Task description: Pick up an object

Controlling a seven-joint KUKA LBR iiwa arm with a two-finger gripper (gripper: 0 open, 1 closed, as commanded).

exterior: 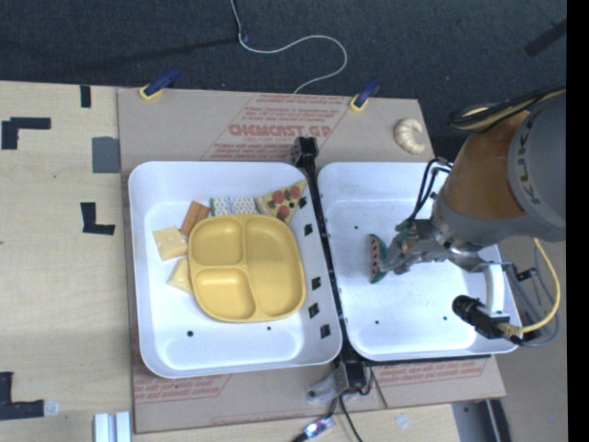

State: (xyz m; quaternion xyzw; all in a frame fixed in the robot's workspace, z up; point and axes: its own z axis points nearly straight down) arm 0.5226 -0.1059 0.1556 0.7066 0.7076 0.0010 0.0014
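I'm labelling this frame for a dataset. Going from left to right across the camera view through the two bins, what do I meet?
Left bin → pale cracker-like pieces → yellow divided plate → right bin → small red-and-green object → gripper → arm.

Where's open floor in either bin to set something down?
Left bin: bare strip along the near wall, below the yellow plate; the rest is crowded. Right bin: bare far and near of the gripper and small object.
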